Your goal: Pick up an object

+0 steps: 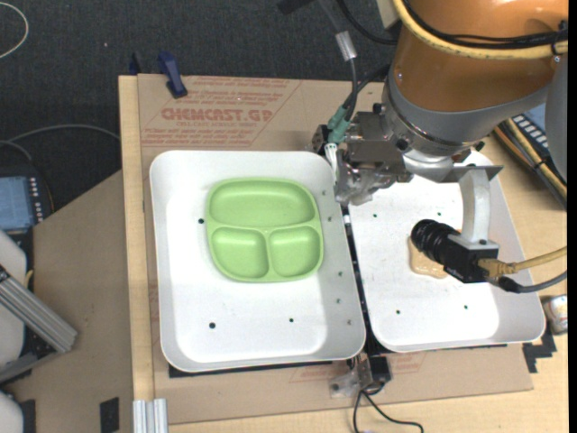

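A light green divided plate (264,229) lies flat in the left bin (180,314), toward its far half. A small tan object (422,262) rests in the right bin (424,323), partly hidden behind the robot's own hardware. My gripper (359,186) hangs over the far left corner of the right bin, close to the wall between the two bins. It is to the right of the plate and up-left of the tan object, and nothing shows in its grasp.
Both bins sit on a brown cardboard sheet (216,106) with red lettering. A blue clip (171,73) lies at the sheet's far edge. The big grey and orange arm (469,52) covers the far right of the scene.
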`<action>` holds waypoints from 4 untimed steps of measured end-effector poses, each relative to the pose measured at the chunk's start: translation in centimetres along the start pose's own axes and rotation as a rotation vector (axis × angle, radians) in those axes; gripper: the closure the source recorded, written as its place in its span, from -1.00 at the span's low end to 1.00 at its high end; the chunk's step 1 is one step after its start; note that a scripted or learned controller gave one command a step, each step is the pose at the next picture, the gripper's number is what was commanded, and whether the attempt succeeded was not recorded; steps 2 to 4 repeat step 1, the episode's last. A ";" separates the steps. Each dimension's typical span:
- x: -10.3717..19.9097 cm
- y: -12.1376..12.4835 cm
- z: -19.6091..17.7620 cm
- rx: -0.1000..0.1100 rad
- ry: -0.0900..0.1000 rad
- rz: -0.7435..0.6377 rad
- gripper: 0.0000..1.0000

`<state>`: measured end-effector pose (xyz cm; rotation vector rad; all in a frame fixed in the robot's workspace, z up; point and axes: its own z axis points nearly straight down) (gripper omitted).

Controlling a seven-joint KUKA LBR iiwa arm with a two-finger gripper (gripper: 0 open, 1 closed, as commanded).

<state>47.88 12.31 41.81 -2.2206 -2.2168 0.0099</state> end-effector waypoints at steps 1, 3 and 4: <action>0.1 0.1 -1.4 -0.009 0.001 -0.003 1.00; 0.1 0.1 -1.4 -0.009 0.001 -0.003 1.00; 0.1 0.1 -1.4 -0.009 0.001 -0.003 1.00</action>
